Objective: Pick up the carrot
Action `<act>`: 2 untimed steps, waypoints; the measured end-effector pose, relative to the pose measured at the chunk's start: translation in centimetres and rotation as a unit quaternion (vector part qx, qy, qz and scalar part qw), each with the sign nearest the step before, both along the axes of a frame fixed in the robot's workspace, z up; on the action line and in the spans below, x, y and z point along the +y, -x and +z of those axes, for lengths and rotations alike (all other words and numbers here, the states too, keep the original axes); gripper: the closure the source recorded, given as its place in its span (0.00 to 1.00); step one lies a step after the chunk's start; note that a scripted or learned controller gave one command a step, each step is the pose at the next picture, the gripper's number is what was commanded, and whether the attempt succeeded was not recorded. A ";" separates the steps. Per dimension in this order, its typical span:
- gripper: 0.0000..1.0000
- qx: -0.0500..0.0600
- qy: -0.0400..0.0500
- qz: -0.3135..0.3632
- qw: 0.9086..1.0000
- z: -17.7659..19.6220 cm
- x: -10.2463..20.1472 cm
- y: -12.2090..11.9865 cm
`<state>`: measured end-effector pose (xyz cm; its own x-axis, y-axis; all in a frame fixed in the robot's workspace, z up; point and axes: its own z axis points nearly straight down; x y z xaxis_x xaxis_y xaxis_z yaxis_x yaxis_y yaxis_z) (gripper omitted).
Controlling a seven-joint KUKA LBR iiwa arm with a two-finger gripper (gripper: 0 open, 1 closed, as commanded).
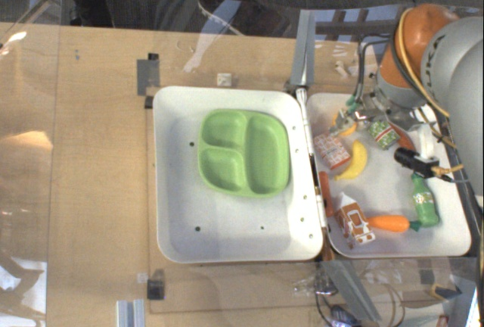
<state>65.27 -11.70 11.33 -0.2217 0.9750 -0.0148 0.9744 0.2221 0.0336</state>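
Observation:
The carrot (389, 224), orange with a green stalk end, lies flat near the front edge of the right bin (454, 246). It sits between a small red and white carton (354, 221) and a green bottle (424, 201). The gripper (354, 113) hangs over the back left part of the right bin, well away from the carrot and towards the far wall. The grey arm with its orange band (420, 34) covers the bin's back right corner.
The left bin (181, 235) holds a green divided plate (246, 153). In the right bin also lie a yellow banana (355, 161), a red and white packet (330, 149), a red and green item (383, 135) and a red stick (326, 193) along the left wall.

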 end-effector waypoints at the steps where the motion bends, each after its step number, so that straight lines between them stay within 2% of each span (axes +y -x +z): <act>1: 1.00 0.014 -0.005 -0.085 0.996 9.4 4.8 -1.8; 2: 1.00 0.015 -0.003 0.036 0.999 7.3 10.9 3.1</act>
<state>62.22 -0.78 18.62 -0.2920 0.9564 -0.0015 0.9564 0.2920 0.0067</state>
